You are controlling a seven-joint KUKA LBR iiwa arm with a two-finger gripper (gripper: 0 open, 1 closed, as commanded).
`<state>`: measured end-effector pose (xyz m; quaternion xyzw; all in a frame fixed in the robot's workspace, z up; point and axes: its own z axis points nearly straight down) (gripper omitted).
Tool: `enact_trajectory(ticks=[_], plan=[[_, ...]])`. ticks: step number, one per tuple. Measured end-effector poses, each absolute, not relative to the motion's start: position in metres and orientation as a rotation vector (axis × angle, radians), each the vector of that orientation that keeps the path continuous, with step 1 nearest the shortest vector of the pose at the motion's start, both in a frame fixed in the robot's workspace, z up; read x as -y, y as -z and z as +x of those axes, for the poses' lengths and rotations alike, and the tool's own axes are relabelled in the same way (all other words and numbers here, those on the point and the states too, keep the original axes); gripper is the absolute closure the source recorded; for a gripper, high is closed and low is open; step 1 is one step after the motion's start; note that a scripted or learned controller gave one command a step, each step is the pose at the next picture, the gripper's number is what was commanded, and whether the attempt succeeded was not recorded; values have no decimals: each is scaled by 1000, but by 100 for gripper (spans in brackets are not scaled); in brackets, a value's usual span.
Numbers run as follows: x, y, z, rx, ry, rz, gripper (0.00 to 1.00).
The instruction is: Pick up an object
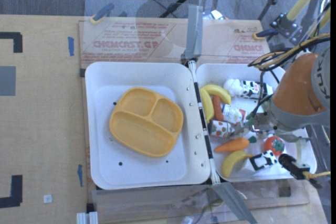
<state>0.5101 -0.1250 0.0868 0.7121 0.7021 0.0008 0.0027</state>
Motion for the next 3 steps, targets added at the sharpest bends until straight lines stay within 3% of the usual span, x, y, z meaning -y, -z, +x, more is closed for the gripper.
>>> enact_trajectory(ticks=[1,2,3], plan=[[125,-87,493,-2282,-8,2152,0],[125,-98,494,-2276,-11,2152,100],[67,-220,498,-2042,0,2387,100]])
